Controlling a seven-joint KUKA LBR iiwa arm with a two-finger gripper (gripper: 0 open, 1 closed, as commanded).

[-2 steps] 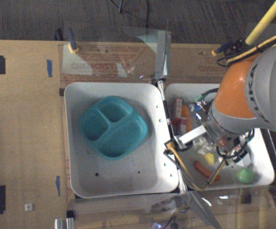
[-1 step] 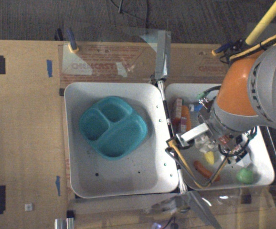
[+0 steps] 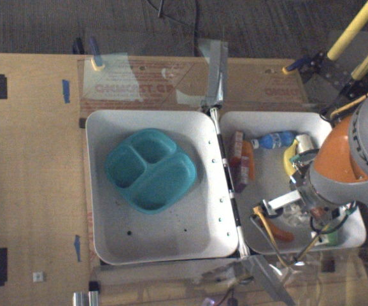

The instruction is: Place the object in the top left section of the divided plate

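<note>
We are hovering our gripper [image 3: 290,217] low in the right bin [image 3: 260,234] over the clutter, its grip impossible to judge, while the teal plate [image 3: 149,169] is sitting in the left bin [image 3: 101,234].

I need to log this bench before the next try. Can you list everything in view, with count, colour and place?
Bins: two, white, side by side on the bench.
Plate: one, teal, three sections, in the left bin.
Bottle: one, clear with blue cap, right bin, top.
Box: one, reddish, right bin, left side.
Banana: one, yellow, right bin, by the arm.
Stick: one, orange, right bin, bottom.
Arm: one, grey with orange band, over the right bin.
</note>
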